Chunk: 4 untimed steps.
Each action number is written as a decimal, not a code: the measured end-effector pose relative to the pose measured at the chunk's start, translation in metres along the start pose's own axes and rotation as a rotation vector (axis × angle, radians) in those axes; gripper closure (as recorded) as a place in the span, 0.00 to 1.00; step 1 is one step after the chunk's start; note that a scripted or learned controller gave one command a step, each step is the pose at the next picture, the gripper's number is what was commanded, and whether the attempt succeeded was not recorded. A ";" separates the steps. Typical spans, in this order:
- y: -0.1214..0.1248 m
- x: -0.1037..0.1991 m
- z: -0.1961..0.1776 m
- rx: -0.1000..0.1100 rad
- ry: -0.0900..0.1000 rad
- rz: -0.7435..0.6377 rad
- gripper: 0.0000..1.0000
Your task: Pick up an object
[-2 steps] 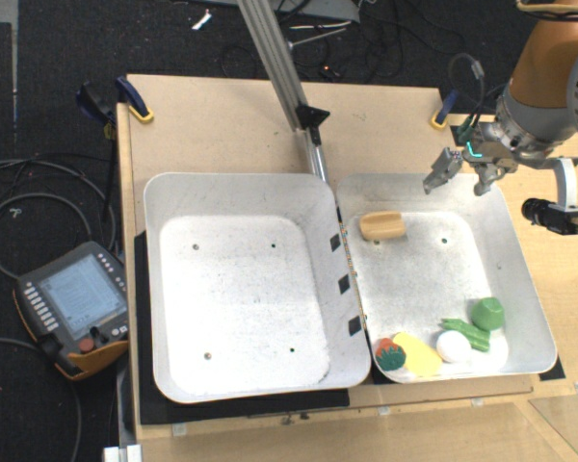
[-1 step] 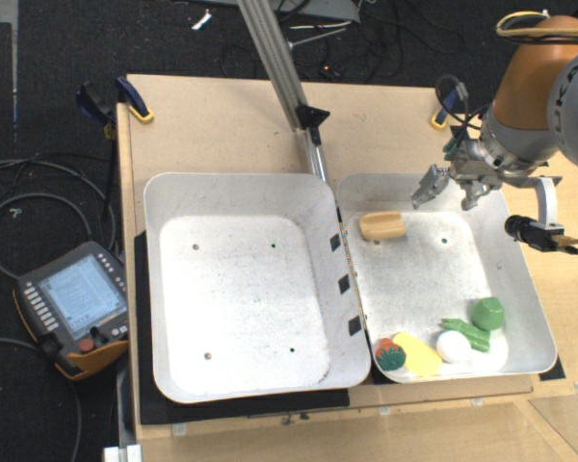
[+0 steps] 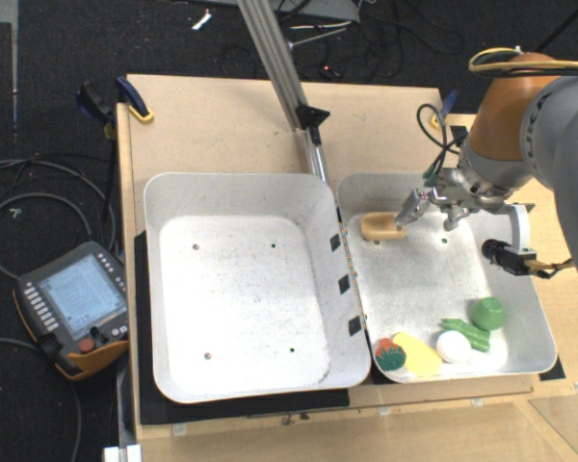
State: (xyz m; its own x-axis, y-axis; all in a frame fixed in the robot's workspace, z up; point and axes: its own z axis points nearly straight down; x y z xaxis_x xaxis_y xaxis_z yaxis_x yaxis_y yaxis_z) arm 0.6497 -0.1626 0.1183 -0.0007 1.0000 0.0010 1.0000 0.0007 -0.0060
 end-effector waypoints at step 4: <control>0.020 0.002 -0.092 -0.014 -0.003 -0.003 1.00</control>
State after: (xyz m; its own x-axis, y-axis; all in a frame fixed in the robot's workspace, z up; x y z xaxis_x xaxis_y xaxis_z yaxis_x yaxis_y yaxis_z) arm 0.6704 -0.1602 0.2101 -0.0038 1.0000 -0.0025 1.0000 0.0038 0.0079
